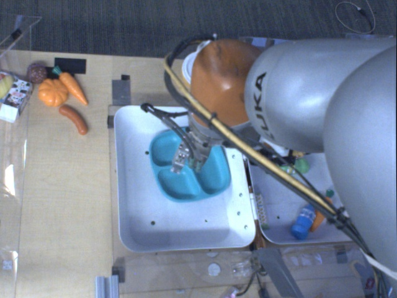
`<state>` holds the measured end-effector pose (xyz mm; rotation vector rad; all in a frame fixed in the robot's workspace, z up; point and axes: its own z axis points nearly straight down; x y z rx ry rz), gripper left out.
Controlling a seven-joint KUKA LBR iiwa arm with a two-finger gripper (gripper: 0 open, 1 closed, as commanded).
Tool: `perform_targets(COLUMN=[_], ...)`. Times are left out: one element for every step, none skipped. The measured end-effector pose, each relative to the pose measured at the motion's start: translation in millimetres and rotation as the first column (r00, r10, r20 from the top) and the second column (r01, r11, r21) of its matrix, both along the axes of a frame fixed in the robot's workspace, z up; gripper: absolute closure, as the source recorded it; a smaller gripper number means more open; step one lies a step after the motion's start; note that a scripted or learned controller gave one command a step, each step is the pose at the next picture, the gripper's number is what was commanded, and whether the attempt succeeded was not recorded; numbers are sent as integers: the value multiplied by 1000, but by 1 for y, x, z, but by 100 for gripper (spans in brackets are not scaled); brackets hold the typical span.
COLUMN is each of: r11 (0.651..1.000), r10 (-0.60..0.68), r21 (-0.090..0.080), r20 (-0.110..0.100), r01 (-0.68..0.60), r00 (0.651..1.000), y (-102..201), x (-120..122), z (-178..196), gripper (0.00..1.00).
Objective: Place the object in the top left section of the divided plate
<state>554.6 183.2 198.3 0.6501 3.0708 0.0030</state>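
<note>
Pincer (184,158) low over the blue divided plate (214,172) in the left bin (133,185), near the plate's upper-left section (164,148). Cannot tell whether open or clamped. No object clearly visible at the tips; placement judged unconfirmed, release and retreat left.

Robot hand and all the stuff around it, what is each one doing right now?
hand: hanging over the blue plate
divided plate: flat in the left bin
left bin: holding the plate
blue bottle: lying in the right bin
toy carrot: lying on the bench
</note>
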Motion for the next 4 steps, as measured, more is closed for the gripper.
perform_targets(r11=[998, 892, 929, 631], r10=[-70, -453, -370, -776], r21=[0, 1, -2, 0], r20=[-1, 1, -4, -2], r01=[70, 453, 370, 776], r00=[998, 892, 929, 631], y=[52, 52, 45, 19], x=[51, 92, -27, 36], z=[9, 154, 10, 56], gripper=[100, 100, 100, 100])
